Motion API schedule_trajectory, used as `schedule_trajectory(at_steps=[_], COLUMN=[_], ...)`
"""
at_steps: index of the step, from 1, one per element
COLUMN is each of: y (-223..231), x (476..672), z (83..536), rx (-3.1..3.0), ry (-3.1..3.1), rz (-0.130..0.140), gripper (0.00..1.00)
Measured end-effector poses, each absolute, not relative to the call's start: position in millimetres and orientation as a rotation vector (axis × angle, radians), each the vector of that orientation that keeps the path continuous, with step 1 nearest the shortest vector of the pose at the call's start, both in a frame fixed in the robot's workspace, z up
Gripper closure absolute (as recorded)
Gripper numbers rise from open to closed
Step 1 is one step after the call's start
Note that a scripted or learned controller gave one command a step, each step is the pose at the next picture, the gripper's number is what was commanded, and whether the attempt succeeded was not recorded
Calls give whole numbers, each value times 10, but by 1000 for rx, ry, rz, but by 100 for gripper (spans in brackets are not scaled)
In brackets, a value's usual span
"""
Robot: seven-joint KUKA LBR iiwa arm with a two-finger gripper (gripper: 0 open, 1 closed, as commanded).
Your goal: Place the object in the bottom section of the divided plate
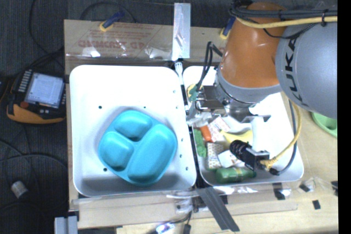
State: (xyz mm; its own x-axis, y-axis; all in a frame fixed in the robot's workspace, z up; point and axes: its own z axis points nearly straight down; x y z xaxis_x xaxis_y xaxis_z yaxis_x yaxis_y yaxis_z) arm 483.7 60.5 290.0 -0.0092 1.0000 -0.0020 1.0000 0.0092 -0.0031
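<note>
The divided plate (138, 145) lay in the left bin (88, 85); the arm (258, 57) hung over the right bin (285, 172), which held mixed objects (222, 145).

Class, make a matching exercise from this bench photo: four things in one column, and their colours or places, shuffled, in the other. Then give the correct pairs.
Things:
1. divided plate
2. arm's wrist band
3. small items
4. handheld device

Descriptions:
A. orange
B. on the floor, left of the bench
C. blue, in the left bin
D. heaped in the right bin

Pairs: 1-C, 2-A, 3-D, 4-B
</note>
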Motion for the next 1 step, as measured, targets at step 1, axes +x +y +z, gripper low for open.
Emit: schedule_trajectory(at_steps=[1], y=[798], x=[5292], z=[3119], rx=[-2036], ry=[-2394], rz=[6], gripper=[100])
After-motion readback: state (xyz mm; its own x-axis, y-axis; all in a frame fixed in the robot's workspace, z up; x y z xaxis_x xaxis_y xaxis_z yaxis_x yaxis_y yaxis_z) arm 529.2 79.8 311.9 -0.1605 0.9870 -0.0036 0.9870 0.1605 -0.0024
